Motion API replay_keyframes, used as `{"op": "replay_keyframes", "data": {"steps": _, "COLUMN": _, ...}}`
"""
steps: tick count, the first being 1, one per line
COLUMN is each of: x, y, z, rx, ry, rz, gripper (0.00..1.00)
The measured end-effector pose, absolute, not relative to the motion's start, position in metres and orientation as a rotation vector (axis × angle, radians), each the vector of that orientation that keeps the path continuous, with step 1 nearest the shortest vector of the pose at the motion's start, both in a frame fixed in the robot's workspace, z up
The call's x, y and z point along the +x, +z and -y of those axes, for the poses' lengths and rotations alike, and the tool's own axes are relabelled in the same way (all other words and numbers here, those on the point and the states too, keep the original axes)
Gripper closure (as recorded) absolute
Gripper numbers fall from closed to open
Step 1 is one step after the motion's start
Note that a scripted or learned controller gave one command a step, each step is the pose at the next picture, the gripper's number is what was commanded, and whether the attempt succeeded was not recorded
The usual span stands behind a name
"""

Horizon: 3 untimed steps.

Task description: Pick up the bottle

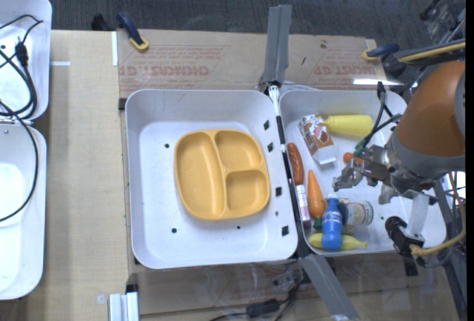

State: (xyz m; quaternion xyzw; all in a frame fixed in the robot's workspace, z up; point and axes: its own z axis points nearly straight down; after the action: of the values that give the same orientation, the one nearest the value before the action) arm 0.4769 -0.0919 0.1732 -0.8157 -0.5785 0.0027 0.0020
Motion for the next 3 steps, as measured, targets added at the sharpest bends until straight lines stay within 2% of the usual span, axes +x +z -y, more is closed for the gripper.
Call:
{"op": "replay_keyframes", "data": {"steps": 1, "x": 0.504, "y": 0.089, "z": 0.108, "rx": -2.35, "ry": 0.006, "rz": 2.081, "gripper": 0.0}}
{"op": "replay_keyframes", "data": {"steps": 2, "x": 0.503, "y": 0.097, "z": 0.108, "rx": -2.35, "ry": 0.01, "rz": 2.075, "gripper": 1.0}}
{"op": "replay_keyframes", "data": {"steps": 3, "x": 0.478, "y": 0.19, "z": 0.061, "rx": -2.339, "ry": 0.006, "rz": 2.094, "gripper": 1.0}}
